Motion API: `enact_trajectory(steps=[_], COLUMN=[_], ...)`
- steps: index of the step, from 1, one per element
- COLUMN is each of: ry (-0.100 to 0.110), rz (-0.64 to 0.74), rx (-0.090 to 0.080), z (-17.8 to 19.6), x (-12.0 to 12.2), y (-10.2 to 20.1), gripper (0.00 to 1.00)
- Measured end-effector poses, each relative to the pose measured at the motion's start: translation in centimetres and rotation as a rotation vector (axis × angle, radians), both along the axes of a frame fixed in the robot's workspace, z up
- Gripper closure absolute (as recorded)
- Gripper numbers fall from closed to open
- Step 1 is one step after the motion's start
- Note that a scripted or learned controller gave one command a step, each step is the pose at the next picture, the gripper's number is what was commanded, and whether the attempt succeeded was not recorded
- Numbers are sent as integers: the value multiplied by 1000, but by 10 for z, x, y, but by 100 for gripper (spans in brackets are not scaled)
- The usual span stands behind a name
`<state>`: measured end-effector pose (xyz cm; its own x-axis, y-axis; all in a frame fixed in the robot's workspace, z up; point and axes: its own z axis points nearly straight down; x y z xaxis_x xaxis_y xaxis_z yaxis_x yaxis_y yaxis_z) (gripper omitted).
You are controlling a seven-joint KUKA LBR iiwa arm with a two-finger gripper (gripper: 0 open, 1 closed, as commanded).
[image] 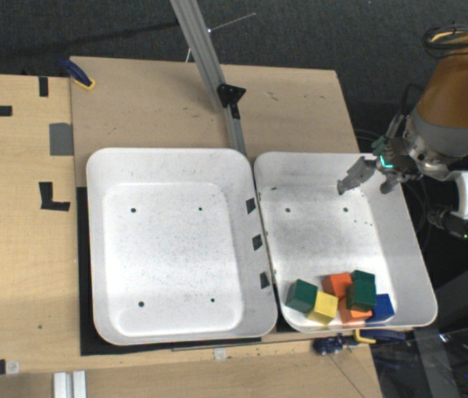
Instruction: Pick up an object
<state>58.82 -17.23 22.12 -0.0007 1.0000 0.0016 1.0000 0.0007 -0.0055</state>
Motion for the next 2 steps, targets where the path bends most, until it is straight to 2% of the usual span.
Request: enact_trajectory(steps=[1,2], ry=[-4,0], rz=[2,0], rx=[-1,-2], z=[2,-41], x=[1,1], y=[0,0], gripper=[0,0])
